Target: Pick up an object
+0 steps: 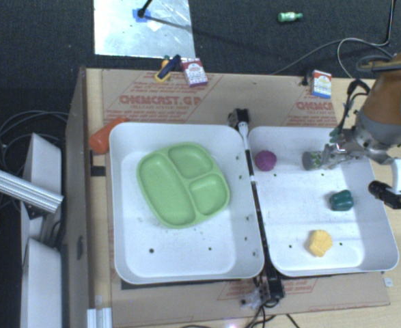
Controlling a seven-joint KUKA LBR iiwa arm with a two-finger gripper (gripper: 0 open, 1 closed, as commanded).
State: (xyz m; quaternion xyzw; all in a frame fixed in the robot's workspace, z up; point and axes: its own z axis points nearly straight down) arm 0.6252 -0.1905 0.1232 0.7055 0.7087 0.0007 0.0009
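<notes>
The arm [391, 108] comes in from the right, smooth grey metal with a glossy orange band, and its gripper [330, 154] sits low over the far part of the right bin [371, 251]. Right at its tip is a small grey-green object [312, 160], dull and lumpy — it looks to be touching the fingers, but I cannot tell whether the jaws are spread or pinching it.

The right bin is shallow white plastic with rounded corners, its floor speckled with small dark dots. Loose in it lie a round purple ball [266, 160] near the far left corner, a stubby dark green piece [341, 200] toward the right wall, and a knobbly yellow piece like a cob of corn [319, 242] near the front — all well apart from one another.

The left bin [139, 258] holds a pale green divided plate [183, 184], matte, with three soft-edged compartments, lying flat and turned at an angle.

Both bins rest on a printed brown cardboard sheet [145, 91]. Two small red-and-white boxes [195, 72] [321, 84] stand on its far edge, and an orange rounded thing [101, 137] pokes out by the left bin's corner.
</notes>
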